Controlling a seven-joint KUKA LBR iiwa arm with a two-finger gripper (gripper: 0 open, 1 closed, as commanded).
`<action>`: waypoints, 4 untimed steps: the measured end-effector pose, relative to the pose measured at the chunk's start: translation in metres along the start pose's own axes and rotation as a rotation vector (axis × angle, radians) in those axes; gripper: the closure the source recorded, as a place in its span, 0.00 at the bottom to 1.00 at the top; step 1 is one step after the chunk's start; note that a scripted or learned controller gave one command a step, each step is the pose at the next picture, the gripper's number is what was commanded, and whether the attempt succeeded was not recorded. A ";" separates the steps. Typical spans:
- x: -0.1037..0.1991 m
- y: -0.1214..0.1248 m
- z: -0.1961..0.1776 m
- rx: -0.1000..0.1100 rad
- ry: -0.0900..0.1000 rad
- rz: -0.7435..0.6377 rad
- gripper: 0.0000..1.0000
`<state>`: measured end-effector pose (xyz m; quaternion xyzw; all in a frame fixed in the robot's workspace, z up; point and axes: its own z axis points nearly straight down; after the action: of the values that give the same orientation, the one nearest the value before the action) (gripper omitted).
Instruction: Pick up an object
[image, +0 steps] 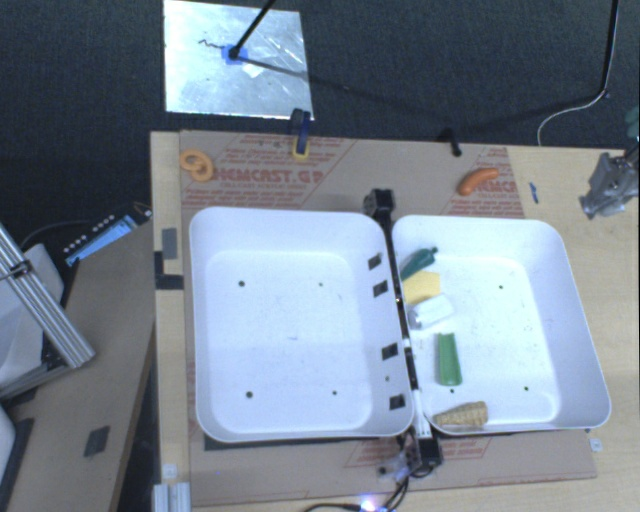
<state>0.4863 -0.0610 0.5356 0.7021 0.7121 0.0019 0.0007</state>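
Observation:
Several small objects lie along the left side of the right bin (560, 300). From back to front they are a dark green bottle shape (418, 262), a yellow block (421, 287), a white piece (432, 313), a green stick (448, 358) and a tan cone (462, 414) at the front wall. My gripper (608, 187) shows as a grey metal part at the far right edge, above the bench and outside the right bin's back right corner. It is well away from all the objects.
The left bin (290, 225) stands beside the right one, with a black clip strip (392, 300) between them. On the bench behind lie an orange sausage (478, 180), a pretzel (197, 164) and a yellow clamp (299, 135). A foil sheet (238, 60) lies further back.

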 end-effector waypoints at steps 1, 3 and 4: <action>-0.154 -0.002 0.048 0.006 -0.006 0.027 1.00; 0.021 0.001 0.014 0.001 0.001 -0.003 1.00; 0.079 0.001 0.000 0.000 0.000 0.003 1.00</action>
<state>0.4866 0.0183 0.5356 0.7032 0.7110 0.0018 0.0008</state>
